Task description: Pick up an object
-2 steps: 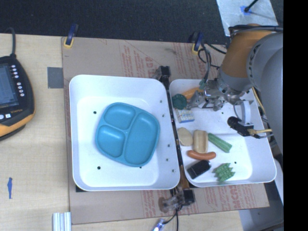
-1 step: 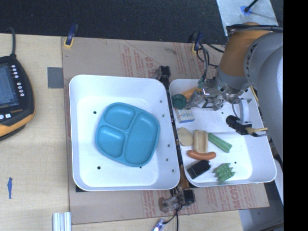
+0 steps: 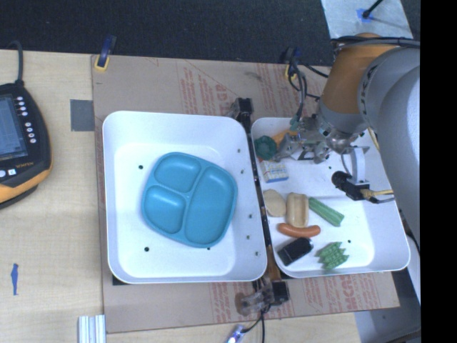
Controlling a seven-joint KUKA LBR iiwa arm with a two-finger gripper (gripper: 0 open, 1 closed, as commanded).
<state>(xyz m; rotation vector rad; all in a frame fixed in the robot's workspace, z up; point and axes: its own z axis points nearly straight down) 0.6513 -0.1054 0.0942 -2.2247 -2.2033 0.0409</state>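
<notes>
I see the gripper (image 3: 308,145) low in the far part of the right bin (image 3: 382,252), close to a small green thing (image 3: 265,146). I cannot tell how it is set. The toys sit near: a sausage (image 3: 298,229), a bun (image 3: 297,209), a green stick (image 3: 326,211). They lie packed together, so I might grab two, bump them away, or hit the bin wall.

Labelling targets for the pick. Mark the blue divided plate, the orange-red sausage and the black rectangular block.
Blue divided plate (image 3: 190,199), camera view, central ridge.
Orange-red sausage (image 3: 298,229), camera view, mid-length.
Black rectangular block (image 3: 294,250), camera view, top face.
</notes>
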